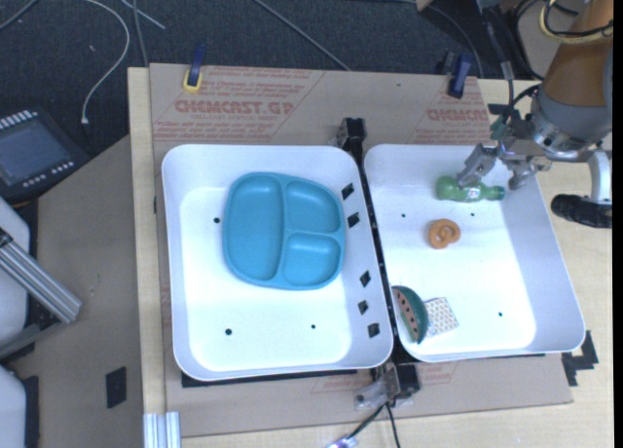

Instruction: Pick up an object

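Green toy (467,190) lies in the right bin (545,271), near its top edge, under the tip of the end effector (474,183). I cannot tell if the end effector is clamped on it or apart.

Biggest is the worktop (146,242), brown and flat, with two white bins side by side. The left bin (195,319) has a blue plate (283,230) with three parts in its middle. The grey arm (574,95) comes in from the right. Lower in the right bin, by the wall between the bins, sits a watermelon slice toy (411,312), touching a small checked piece (441,316). A little orange ring (444,234) rests just below the green toy.
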